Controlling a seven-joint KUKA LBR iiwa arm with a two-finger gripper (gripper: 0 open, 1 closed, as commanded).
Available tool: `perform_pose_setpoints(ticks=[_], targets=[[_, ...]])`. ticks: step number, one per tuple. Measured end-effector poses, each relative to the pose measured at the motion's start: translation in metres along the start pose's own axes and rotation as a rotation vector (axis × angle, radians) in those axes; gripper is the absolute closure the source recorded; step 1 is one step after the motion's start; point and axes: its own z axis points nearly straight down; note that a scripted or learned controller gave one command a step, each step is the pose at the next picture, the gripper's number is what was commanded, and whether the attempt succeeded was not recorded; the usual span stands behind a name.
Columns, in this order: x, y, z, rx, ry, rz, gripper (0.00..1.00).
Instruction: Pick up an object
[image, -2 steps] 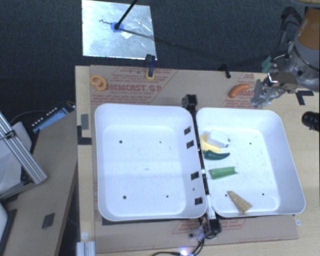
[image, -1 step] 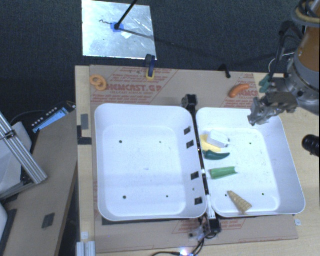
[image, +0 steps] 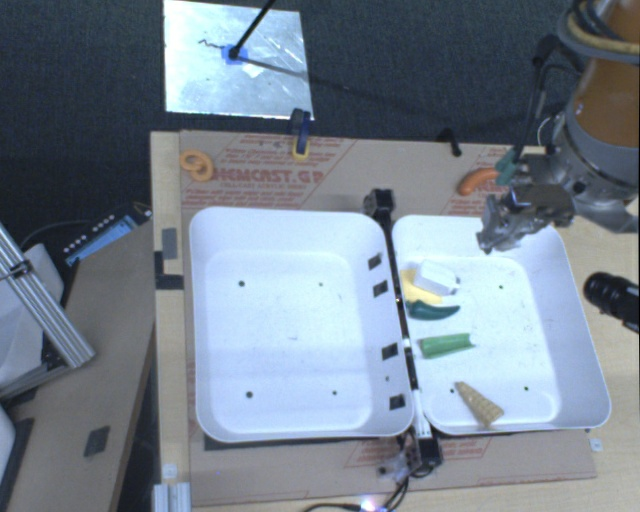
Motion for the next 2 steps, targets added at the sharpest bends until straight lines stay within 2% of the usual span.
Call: perform_pose_setpoints(ticks=[1,2], targets=[[0.034,0.000,-0.026,0.000,0.000,0.000,1.00],[-0.078,-0.001,-0.046,0.000,-0.004,0.018,1.00]])
